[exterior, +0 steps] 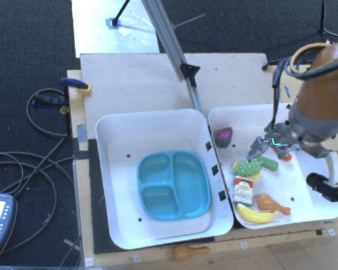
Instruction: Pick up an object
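Note:
The right bin [316, 199] holds several toy foods. A purple fruit [223, 135] lies near its far left corner. A green knobbly vegetable [255, 166] rests mid-bin on a yellow piece, with a red-and-white carton [243, 191] just in front of it. A banana [255, 213] and a brown drumstick [272, 203] lie by the front wall, and a small orange piece [287, 157] sits to the right of the green vegetable. My gripper [268, 147] hangs open just above and behind the green vegetable, with nothing between its fingers.
The left bin [116, 163] holds a blue divided plate [174, 185]. Another brown drumstick [190, 251] lies on the bench in front of the bins. A slanted metal pole [172, 40] crosses the back. Cables and a clamp lie at the left.

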You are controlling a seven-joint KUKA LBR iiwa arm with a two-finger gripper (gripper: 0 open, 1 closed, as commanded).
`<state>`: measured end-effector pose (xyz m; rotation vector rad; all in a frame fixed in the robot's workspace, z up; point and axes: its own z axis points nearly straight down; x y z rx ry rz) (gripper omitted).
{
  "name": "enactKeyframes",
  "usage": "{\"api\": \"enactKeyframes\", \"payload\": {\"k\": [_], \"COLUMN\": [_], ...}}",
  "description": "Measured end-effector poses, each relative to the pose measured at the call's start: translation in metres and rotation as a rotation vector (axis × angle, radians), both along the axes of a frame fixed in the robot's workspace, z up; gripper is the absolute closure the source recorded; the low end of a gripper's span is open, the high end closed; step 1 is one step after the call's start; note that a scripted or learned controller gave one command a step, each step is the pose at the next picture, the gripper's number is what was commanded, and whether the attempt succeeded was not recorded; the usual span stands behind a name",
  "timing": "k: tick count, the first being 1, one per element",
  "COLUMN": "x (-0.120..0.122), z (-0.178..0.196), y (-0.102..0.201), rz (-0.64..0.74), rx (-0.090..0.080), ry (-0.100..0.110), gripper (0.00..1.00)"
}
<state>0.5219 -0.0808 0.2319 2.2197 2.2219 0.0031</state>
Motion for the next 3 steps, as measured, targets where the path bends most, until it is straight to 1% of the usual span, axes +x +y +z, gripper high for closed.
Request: {"api": "enactKeyframes", "payload": {"k": [1, 2, 3], "x": [-0.005, -0.001, -0.002], "z": [-0.045, -0.087, -0.14], "y": [-0.005, -0.007, -0.007], "rz": [-0.001, -0.002, -0.002], "rx": [0.0, 0.0, 0.0], "ry": [0.006, 0.005, 0.006], "gripper": [0.0, 0.0, 0.0]}}
